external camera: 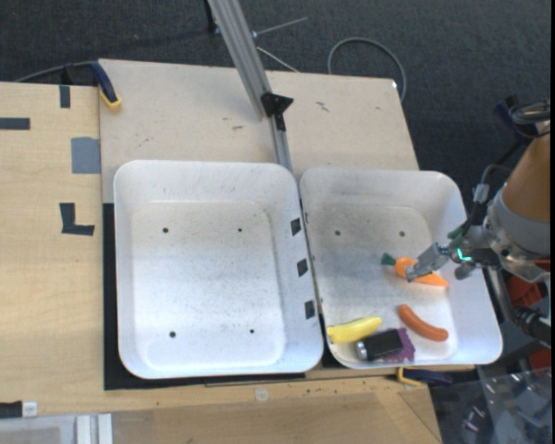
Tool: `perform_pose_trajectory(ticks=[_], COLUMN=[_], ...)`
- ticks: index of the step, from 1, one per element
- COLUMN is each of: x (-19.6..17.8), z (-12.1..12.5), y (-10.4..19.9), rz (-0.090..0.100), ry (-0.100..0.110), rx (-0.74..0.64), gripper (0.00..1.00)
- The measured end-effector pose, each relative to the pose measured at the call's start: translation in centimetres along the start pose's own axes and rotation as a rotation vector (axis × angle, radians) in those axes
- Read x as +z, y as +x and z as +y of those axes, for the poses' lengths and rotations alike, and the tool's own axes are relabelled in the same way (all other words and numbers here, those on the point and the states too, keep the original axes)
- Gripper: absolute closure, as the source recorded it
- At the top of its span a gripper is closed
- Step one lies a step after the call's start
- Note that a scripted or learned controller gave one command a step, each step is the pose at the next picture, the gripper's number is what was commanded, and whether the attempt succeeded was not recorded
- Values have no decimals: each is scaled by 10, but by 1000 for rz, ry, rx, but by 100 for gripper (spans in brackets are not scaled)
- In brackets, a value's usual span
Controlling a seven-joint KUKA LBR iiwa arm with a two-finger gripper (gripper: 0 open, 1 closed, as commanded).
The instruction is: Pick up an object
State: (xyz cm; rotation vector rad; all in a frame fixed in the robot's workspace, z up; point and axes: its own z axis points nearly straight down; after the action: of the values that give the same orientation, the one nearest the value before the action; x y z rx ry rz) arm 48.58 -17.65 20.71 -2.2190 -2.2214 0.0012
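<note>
Camera view: hand [429, 264] in right bin [370, 188], fingers pinching toy carrot [416, 271]; carrot long axis near horizontal, green top pointing left. Sausage [423, 323], banana [353, 328] nearer front wall.

The tool [432, 261] is reaching in from three o'clock over the right bin [370, 185], sitting against a toy carrot [418, 272]. A sausage [423, 323], banana [353, 328] and black block [381, 344] are lying toward six o'clock.
</note>
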Motion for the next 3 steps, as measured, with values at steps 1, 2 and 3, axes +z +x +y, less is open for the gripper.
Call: perform_pose_trajectory(ticks=[1,2,3], x=[44,92,119], z=[0,5,5], y=[-4,1,2], rz=[0,1,-2], ry=[4,5,0], rx=[1,0,0], gripper=[0,0,0])
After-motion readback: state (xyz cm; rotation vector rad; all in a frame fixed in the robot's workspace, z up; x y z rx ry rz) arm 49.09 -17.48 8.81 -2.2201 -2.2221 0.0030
